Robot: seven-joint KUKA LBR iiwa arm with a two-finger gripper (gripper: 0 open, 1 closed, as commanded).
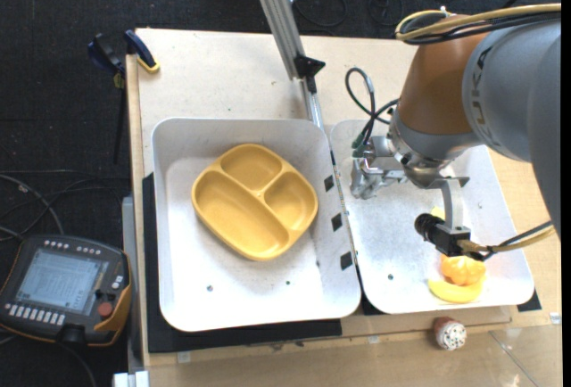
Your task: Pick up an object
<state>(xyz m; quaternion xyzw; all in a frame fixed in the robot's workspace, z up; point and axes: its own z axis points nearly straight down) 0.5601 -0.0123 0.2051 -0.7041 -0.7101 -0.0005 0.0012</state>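
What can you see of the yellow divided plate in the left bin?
The yellow three-compartment plastic plate lies flat, right side up, near the middle of the left shallow white bin, turned at a slant to the bin's sides. It has rounded corners, a raised rim and ridges that split it into one large and two smaller sections. All sections look bare. It touches nothing but the bin floor.

Arm point(482, 82) cut off at right edge; hides right bin point(393, 287) rear.

a divided plate point(256, 199) lies in the left bin point(178, 287), fruit pieces point(458, 276) in the right bin's point(393, 283) near corner
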